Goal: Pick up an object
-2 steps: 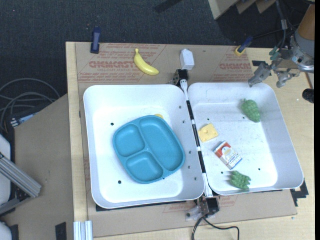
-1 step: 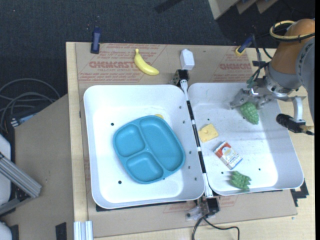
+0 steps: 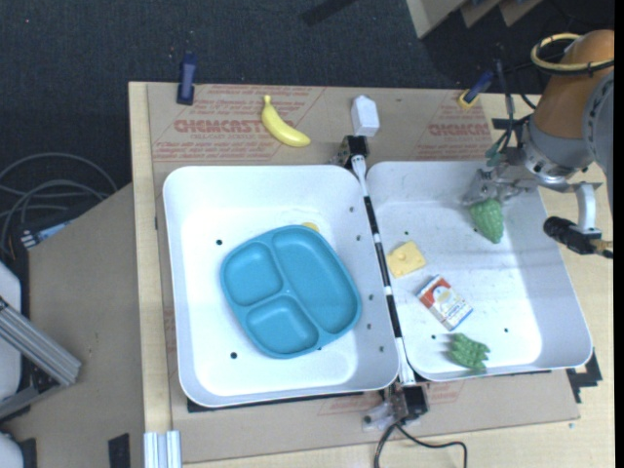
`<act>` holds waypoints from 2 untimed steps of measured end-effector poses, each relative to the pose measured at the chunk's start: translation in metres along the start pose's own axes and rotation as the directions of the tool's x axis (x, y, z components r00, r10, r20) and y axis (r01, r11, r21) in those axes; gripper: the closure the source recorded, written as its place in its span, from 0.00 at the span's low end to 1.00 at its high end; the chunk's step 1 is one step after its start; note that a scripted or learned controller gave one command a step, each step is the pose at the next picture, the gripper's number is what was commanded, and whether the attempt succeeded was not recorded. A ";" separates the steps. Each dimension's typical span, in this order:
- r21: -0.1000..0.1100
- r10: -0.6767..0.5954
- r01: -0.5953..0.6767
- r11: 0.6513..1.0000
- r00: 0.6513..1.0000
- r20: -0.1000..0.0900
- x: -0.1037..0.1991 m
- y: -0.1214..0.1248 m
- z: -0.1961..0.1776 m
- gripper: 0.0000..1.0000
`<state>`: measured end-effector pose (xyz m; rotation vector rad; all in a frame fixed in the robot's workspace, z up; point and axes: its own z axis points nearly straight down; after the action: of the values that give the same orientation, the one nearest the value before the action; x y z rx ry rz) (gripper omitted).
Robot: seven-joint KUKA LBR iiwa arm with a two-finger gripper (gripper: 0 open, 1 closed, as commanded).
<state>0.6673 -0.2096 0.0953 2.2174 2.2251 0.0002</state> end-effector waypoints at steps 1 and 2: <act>0.002 0.001 -0.001 1.000 1.000 -0.002 0.090 0.000 0.011 1.00; 0.002 0.003 -0.003 1.000 1.000 -0.001 0.089 -0.001 0.010 0.00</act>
<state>0.6665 -0.1211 0.0848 2.2218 2.2236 -0.0009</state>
